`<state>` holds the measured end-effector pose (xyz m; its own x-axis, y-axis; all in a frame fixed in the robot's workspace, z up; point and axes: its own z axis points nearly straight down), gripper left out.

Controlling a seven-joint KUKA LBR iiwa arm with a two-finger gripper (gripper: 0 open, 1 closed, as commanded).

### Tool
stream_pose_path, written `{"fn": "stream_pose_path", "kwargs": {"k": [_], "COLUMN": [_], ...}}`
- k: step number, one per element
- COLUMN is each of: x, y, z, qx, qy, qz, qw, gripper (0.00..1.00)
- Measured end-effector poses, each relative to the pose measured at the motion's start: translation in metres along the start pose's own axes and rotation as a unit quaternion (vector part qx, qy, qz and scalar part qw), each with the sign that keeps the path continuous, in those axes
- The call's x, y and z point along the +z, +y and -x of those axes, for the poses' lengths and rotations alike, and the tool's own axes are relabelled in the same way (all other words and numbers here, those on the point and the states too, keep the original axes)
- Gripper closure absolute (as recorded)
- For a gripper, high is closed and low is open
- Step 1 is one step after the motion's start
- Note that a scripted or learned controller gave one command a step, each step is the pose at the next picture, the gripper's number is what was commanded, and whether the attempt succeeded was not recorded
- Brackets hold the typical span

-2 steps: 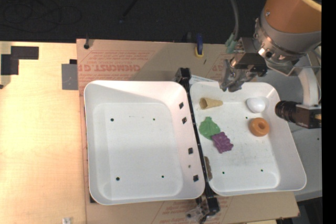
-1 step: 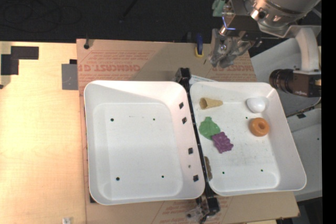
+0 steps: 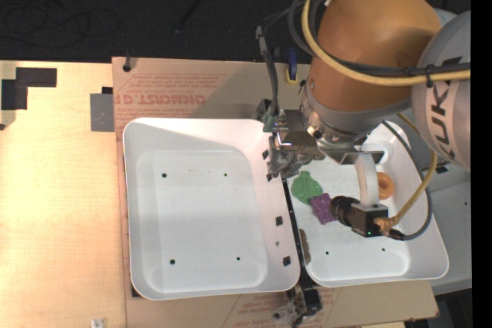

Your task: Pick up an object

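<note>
A white left bin (image 3: 196, 207) sits on the counter (image 3: 54, 203). Beside it, the tool (image 3: 283, 154) hangs over the right bin's (image 3: 384, 265) left wall; its state cannot be told. Just right lie a green toy (image 3: 307, 186) and a touching purple toy (image 3: 322, 207), seemingly light and soft, best pinched across the middle. An orange ring (image 3: 383, 186) rests nearer the right wall.

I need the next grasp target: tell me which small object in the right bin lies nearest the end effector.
The green object. It lies just below-right of the end effector, beside the bins' shared edge; the purple object lies beyond it, and the orange ring farther right.
</note>
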<state>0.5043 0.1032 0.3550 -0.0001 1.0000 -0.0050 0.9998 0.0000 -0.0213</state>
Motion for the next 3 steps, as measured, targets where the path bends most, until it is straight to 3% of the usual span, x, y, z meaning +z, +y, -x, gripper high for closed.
{"fn": "stream_pose_path", "kwargs": {"k": [1, 2, 3], "x": [-0.078, -0.152, -0.184], "y": [-0.002, -0.033, -0.032], "z": [-0.025, -0.055, -0.095], "qx": [-0.002, -0.003, -0.002], "qy": [0.003, 0.004, 0.003], "qz": [0.013, 0.013, 0.01], "qw": [0.9999, 0.9999, 0.9999], "gripper": [1.0, 1.0, 1.0]}}
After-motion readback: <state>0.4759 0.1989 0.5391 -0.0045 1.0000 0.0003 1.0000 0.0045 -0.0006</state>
